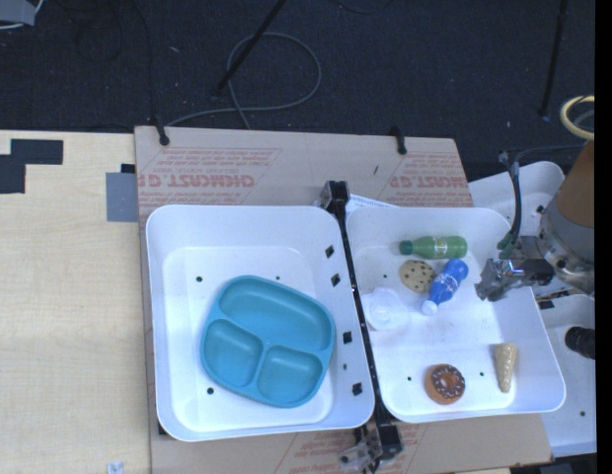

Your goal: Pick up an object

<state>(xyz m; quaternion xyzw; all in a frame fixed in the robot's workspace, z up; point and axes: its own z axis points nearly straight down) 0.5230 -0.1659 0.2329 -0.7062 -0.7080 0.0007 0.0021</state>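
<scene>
The worktop [59, 294] was pale wood, with a brown cardboard sheet [286, 171] laid over its middle and two shallow white bins side by side on the sheet. The left bin [178, 235] held a blue divided plate [267, 340], which lay tilted across the bin floor and filled most of it, its two smaller compartments toward 5 o'clock. The right bin [538, 368] carried the small things.

The arm [582, 210] came in from 3 o'clock, its orange band above the grey wrist. The tool [499, 282] sat over the right bin's 3 o'clock side, near the rim; it was too dark and small to tell how far apart it stood, and nothing could be seen in its grip.

A green bottle [435, 248] lay on its side toward 12 o'clock in the right bin. Just below it a blue bottle [444, 285] lay slanted, its white cap pointing to 7 o'clock, at 9 o'clock of the tool and near it. A clear plastic cup [385, 309] lay at the bin's 9 o'clock side, beside the divider. A cookie [418, 276] lay between the green bottle and the cup, touching the blue bottle or nearly so. A cream cone [504, 365] lay at 4 o'clock, and a chocolate doughnut [445, 384] at 6 o'clock.
</scene>
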